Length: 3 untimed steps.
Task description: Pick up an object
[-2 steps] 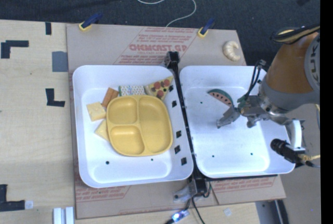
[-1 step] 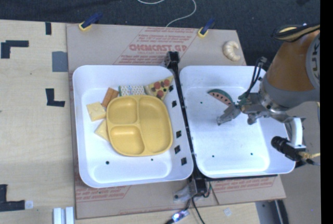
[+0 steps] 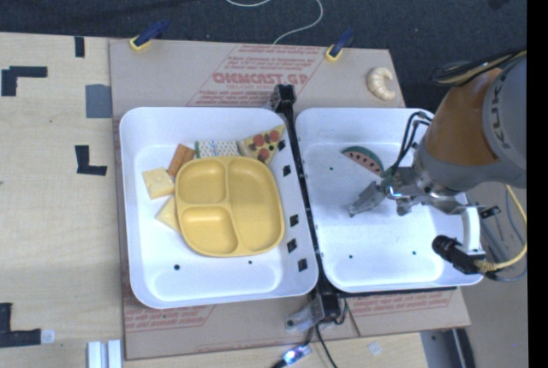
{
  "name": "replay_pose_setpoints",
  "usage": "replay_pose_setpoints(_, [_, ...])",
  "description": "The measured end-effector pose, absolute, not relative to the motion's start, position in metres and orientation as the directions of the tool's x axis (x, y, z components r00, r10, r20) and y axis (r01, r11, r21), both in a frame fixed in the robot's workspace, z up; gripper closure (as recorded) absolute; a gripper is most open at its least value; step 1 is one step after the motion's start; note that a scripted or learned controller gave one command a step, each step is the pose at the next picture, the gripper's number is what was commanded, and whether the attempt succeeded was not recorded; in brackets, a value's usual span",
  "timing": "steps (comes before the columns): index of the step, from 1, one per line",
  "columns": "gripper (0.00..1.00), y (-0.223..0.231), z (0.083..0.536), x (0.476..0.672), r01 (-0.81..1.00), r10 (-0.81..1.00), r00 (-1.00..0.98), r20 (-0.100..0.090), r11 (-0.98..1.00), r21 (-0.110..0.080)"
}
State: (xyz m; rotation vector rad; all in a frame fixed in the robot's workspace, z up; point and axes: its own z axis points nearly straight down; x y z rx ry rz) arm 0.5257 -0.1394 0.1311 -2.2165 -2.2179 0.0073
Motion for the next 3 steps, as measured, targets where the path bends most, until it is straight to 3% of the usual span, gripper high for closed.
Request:
replay_pose_setpoints(1, [0.0, -0.138, 0.082, 0.525, 1.0, 1.0, -0.001, -0.001, 0.001, -0.002])
replay_pose_setpoints(2, [1.0, -0.139, 0.095, 0.526, 1.0, 1.0, -0.001, -0.002, 0.001, 0.0])
replay_pose_setpoints(3, [1.0, -0.14, 0.158, 0.525, 1.0, 1.0, -0.001, -0.001, 0.001, 0.003])
